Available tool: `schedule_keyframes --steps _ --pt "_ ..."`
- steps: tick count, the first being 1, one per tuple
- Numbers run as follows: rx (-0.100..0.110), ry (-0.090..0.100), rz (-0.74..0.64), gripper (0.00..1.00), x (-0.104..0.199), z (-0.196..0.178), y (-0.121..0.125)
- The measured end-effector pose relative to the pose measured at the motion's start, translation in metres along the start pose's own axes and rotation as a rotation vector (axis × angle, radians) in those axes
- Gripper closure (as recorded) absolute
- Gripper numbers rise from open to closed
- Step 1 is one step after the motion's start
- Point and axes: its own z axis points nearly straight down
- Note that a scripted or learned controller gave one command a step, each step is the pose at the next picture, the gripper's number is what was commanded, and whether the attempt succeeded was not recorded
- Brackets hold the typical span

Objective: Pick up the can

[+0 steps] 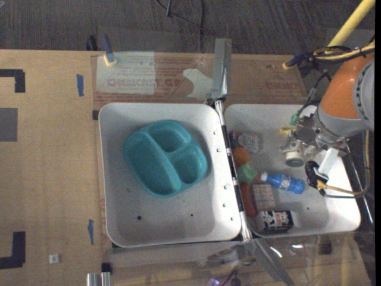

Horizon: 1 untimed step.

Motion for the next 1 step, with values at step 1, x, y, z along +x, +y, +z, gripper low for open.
schedule_keyframes --steps 1 --pt "0.005 0.002 0.102 1.00 0.0693 -0.1256 0.0231"
